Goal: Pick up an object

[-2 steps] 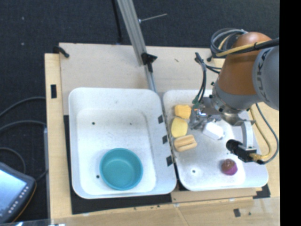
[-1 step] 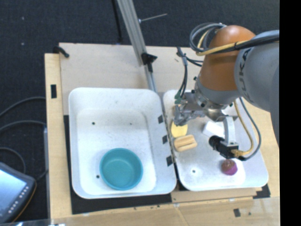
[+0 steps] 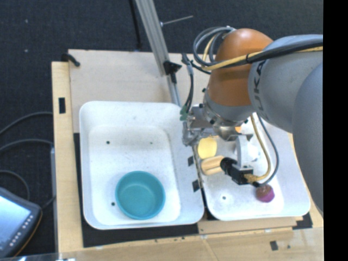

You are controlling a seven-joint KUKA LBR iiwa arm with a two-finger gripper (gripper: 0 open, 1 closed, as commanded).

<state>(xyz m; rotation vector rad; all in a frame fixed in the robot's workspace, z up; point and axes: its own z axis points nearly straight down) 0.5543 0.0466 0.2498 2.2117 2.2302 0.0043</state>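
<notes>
Dark carpet surrounds a tan table (image 3: 125, 75) bearing two shallow white bins, with the grey arm reaching over the right one.

Nearest, a round teal plastic bowl (image 3: 140, 194) sits upright in the left white bin (image 3: 130, 124), toward its near edge. In the right white bin (image 3: 239, 208), a small purple ball (image 3: 265, 193) lies by the near right corner, and a tan cylindrical block (image 3: 211, 166) and a pale yellow rounded piece (image 3: 207, 147) lie at the left edge. Above them hangs the gripper (image 3: 217, 140); whether the jaws are wide or narrow I cannot tell. Farther back, a slanted metal rail (image 3: 155, 31) crosses the table's far edge.
</notes>
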